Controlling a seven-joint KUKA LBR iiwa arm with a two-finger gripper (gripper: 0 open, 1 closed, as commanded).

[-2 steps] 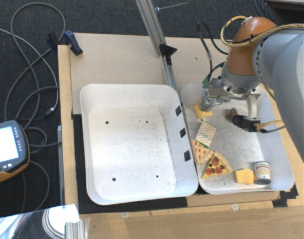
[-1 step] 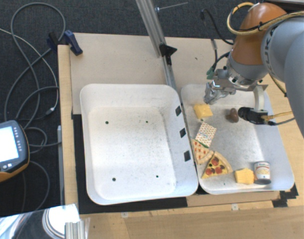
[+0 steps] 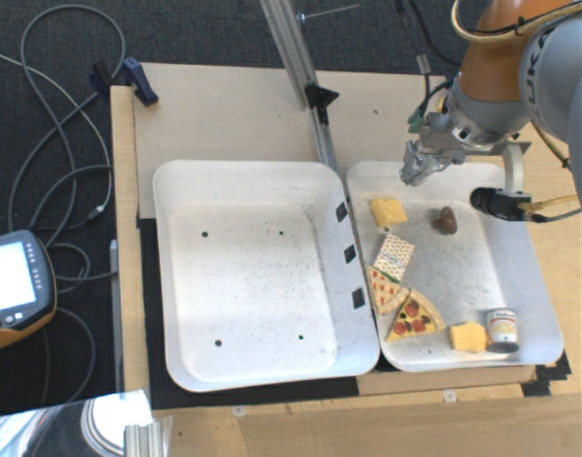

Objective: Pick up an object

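The right bin (image 3: 519, 284) holds several small items: a yellow block (image 3: 388, 211) near its far left corner, a small brown lump (image 3: 446, 220), a patterned white packet (image 3: 393, 254), two pizza-slice toys (image 3: 411, 316), a yellow cheese wedge (image 3: 468, 336) and a small can (image 3: 502, 327). My gripper (image 3: 416, 172) hangs over the far edge of this bin, up and to the right of the yellow block and to the left of the brown lump. Nothing shows between its fingers.
The left bin (image 3: 186, 198) sits beside the right one. A slanted metal pole (image 3: 292, 50) rises from between the bins at the back. A black part with cables (image 3: 500, 202) sticks out under the arm. Cables and a pendant (image 3: 14, 288) lie left of the bench.
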